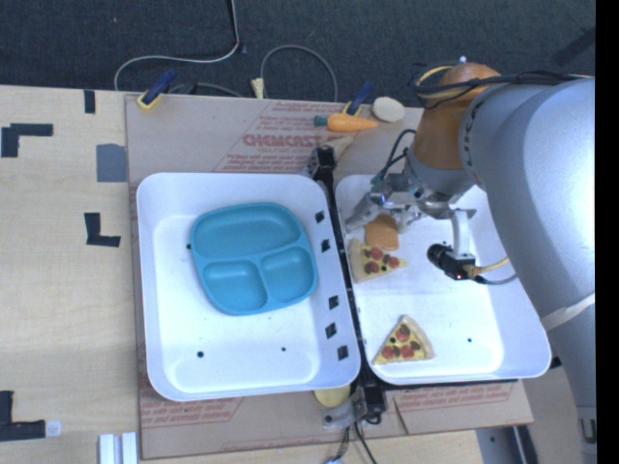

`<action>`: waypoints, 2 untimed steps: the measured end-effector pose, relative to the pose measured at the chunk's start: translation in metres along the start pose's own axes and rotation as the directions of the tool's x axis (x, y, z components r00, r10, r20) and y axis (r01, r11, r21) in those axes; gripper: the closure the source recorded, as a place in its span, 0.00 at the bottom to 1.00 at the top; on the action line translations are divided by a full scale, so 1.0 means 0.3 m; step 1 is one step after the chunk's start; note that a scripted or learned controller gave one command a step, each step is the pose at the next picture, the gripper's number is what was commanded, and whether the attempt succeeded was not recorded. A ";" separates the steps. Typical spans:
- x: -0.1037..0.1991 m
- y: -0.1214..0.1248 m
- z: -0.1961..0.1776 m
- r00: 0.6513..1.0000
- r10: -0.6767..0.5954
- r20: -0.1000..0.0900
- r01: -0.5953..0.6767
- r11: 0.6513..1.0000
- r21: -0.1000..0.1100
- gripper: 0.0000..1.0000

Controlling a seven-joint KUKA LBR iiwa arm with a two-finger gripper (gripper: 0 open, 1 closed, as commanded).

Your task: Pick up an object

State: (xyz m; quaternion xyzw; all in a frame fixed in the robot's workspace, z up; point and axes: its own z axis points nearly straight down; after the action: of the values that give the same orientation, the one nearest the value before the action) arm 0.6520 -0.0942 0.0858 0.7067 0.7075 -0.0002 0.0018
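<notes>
My gripper (385,213) hangs low over the right bin (488,341), and whether it is spread or pressed together I cannot tell — the wrist hides that. The nearest thing is the toy pizza slice (375,257) with a tan crust, just below my tip and perhaps touching it, its long axis running crust-to-point away from me. A second pizza slice (404,341) lies well beyond it — farther off, near the bin's front edge.
</notes>
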 end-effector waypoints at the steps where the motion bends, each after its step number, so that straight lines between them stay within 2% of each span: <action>1: -0.050 -0.010 -0.002 1.000 0.000 -0.002 0.000 1.000 -0.001 0.00; 2: -0.076 0.043 0.000 1.000 -0.001 -0.003 0.001 1.000 0.001 0.00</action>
State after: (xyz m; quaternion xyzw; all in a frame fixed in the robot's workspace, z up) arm 0.6650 -0.1168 0.0859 0.7062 0.7080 0.0006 0.0001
